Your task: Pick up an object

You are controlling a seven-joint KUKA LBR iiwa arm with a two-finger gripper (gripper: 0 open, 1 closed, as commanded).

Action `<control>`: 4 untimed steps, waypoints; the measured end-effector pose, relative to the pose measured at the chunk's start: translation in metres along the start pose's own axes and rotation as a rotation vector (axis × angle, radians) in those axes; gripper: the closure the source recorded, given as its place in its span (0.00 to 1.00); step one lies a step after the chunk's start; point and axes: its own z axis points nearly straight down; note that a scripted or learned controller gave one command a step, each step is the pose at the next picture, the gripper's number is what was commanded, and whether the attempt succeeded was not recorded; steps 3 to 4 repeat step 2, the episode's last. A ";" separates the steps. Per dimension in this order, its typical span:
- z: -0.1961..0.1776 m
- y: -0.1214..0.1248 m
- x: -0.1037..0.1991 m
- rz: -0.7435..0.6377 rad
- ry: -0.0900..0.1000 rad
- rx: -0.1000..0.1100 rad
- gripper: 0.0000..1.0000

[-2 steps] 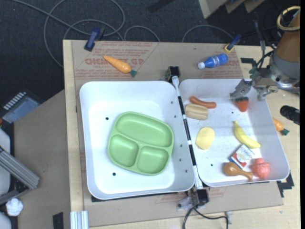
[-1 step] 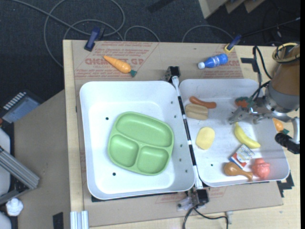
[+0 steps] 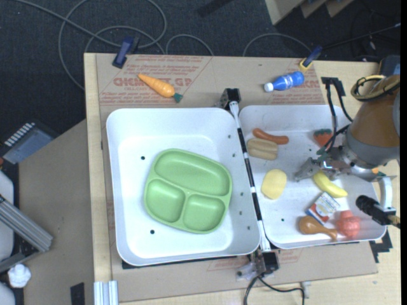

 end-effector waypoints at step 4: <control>-0.026 0.023 0.089 -0.002 0.000 -0.003 1.00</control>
